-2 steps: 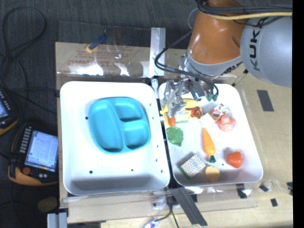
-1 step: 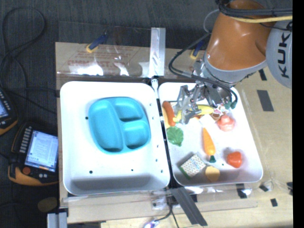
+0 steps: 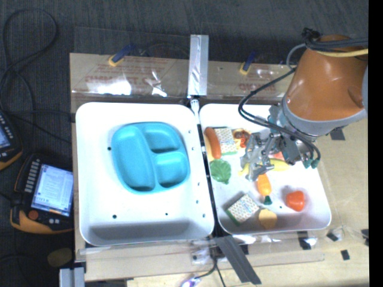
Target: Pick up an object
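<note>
The right bin holds several toy foods. An orange sausage-shaped piece lies at its left wall beside a patterned packet and a small red piece. A green leafy piece sits below them. Along the front lie a second patterned packet, a tan piece and a red tomato. My gripper hangs low over the middle of this bin, just above an orange carrot. A yellow piece is partly hidden by it. I see nothing held.
The left bin bears a blue divided plate. A metal strip and taped plastic sheeting stand behind the bins. Cables loop from the arm's wrist. A handheld pendant lies on the floor at the left.
</note>
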### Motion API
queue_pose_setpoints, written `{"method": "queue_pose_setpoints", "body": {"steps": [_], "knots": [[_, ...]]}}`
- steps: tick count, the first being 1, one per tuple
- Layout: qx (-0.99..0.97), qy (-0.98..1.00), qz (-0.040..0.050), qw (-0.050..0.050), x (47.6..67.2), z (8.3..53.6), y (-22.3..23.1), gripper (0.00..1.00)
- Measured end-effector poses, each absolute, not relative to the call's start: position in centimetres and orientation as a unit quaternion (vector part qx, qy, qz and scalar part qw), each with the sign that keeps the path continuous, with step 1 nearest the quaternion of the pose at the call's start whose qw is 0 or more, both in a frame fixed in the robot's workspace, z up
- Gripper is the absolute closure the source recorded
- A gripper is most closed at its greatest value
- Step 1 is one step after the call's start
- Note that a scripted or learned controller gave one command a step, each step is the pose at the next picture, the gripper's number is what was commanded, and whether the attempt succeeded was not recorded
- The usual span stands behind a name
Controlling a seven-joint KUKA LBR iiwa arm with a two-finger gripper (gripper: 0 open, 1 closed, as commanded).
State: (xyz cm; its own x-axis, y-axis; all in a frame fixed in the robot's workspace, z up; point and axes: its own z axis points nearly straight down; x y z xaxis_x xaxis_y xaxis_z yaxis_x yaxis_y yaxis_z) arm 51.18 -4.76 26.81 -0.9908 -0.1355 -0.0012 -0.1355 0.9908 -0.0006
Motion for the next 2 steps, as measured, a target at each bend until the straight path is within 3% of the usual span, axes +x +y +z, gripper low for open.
{"method": "queue_pose_setpoints", "body": {"steps": [1, 2], "knots": [[-0.070, 0.998, -0.0009, 0.002, 56.0, 32.4, -6.5, 1.00], [-0.002, 1.000, -0.0002, 0.001, 52.6, 29.2, -10.4, 1.00]]}}
